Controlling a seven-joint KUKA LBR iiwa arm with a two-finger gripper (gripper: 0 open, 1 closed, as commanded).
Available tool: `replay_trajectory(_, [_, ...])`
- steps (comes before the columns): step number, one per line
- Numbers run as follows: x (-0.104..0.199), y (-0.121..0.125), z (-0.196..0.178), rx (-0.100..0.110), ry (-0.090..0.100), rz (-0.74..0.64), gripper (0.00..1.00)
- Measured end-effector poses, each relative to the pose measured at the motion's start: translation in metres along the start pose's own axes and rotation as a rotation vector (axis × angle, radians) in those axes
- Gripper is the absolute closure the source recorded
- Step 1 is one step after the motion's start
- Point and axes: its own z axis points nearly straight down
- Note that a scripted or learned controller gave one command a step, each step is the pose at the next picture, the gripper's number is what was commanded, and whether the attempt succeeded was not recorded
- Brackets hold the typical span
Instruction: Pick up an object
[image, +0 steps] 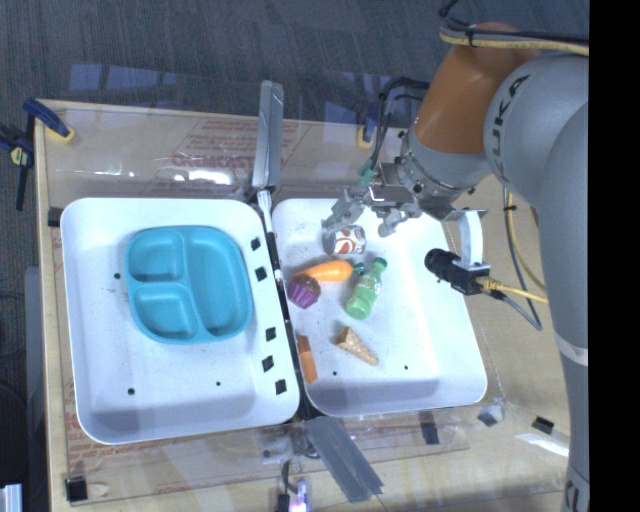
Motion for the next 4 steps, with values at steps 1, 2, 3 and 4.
replay_trajectory(1, [-0.053,0.009,0.049,0.002,0.0,0.023,0.0])
replay_trajectory(2, [-0.076,0.027,0.17,-0.003,0.0,0.005,0.0])
replay_trajectory(3, [-0.086,-0.025,0.171,-0.001,0.001,0.041,0.0])
replay_trajectory(4, [-0.087,-0.024,0.163,0.002,0.002,0.037,1.0])
